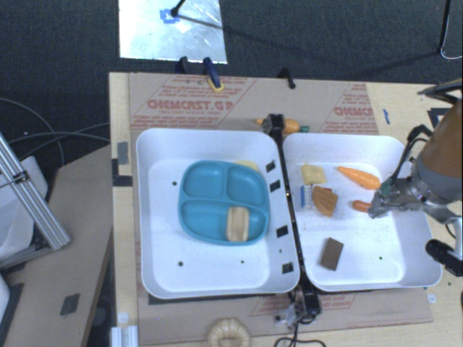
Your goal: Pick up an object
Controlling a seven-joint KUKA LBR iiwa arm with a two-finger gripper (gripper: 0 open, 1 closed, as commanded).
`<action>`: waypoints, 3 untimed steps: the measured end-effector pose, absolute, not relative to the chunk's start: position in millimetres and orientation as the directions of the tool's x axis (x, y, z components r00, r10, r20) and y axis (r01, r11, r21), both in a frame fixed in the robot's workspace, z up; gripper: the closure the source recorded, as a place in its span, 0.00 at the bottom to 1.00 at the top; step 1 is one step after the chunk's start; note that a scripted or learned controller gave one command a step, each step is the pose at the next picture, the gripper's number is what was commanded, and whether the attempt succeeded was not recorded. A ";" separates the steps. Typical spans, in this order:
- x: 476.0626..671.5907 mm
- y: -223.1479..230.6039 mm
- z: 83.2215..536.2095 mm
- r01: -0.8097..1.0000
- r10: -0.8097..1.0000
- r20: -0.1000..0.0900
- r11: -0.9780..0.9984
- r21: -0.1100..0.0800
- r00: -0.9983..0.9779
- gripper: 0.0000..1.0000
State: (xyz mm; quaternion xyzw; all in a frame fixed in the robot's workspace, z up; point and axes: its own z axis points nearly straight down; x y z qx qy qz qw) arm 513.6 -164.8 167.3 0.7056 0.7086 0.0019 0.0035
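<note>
Blue divided plate (217,194), orange carrot (358,176), brown block (332,253), 2 white bins (163,266).

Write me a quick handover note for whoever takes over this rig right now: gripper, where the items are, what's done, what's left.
Gripper: low in the right bin, right next to a small orange piece; I can't tell if it's open or shut, and nothing shows in its grasp.
Right bin also has a carrot, a yellow piece, an orange-brown piece and a brown block, all lying loose.
Left bin: blue divided plate with a tan piece in its lower right compartment.
Done: arm has reached the right bin. Left: grasp and lift an item; no pick is confirmed.
</note>
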 end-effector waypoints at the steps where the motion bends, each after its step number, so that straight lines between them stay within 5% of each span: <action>1: 515.8 -165.3 221.4 1.000 1.000 -0.002 0.004 0.008 -0.004 1.00; 3: 550.7 -60.8 226.9 1.000 1.000 0.002 0.012 0.003 -0.012 1.00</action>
